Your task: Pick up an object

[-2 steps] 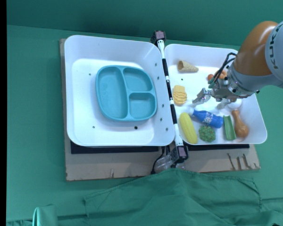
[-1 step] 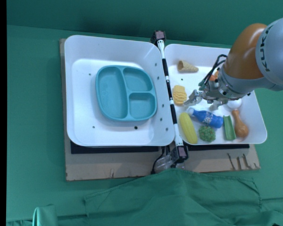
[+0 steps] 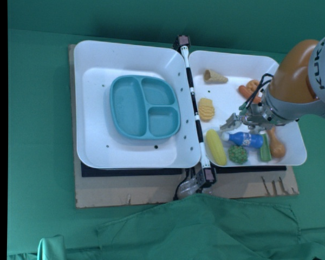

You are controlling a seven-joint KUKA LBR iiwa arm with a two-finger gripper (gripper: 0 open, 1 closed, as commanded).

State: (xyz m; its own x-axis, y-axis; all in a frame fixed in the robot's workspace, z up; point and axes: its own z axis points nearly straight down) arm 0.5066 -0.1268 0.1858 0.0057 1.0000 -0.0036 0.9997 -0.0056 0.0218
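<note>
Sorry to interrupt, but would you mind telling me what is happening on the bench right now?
A grey and orange robot arm reaches over the right bin, which holds toy foods. Its gripper hangs low just above a blue bottle, near a yellow corn cob and a green broccoli piece. Nothing is visibly held between its fingers. The left bin holds a teal divided plate, untouched.

The grey arm with its orange band reaches in from the right, its tool (image 3: 231,124) pointing down-left.
</note>
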